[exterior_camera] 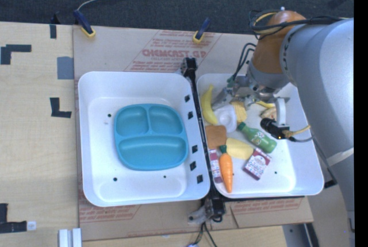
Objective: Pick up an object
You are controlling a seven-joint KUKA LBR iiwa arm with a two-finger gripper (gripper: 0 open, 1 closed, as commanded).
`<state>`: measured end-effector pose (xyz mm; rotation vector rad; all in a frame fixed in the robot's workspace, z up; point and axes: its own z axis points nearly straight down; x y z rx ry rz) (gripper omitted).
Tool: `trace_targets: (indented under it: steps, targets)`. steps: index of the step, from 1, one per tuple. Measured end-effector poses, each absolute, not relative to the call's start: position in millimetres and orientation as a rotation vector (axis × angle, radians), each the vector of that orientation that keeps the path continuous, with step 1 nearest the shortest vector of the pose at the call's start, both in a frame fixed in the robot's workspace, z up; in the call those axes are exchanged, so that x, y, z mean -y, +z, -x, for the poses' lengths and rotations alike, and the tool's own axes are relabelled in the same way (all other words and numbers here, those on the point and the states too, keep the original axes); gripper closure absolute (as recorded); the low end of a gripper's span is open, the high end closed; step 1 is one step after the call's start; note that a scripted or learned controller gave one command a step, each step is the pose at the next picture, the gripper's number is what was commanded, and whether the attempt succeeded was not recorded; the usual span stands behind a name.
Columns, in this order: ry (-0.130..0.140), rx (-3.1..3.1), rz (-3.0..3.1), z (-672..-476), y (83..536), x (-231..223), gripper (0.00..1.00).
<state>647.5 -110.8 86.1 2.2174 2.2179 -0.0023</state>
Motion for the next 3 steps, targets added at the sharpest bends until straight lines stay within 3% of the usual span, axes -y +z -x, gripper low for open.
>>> trace_targets:
  steps: [1, 2, 3]
  targets:
    - [-0.001, -2.219, -2.216, -647.8, 96, 110, 1.0]
    - [0.0, -2.223, -2.22, -596.1, 184, 90, 1.0]
    - [-0.001, -2.225, -2.22, -553.1, 184, 19, 1.0]
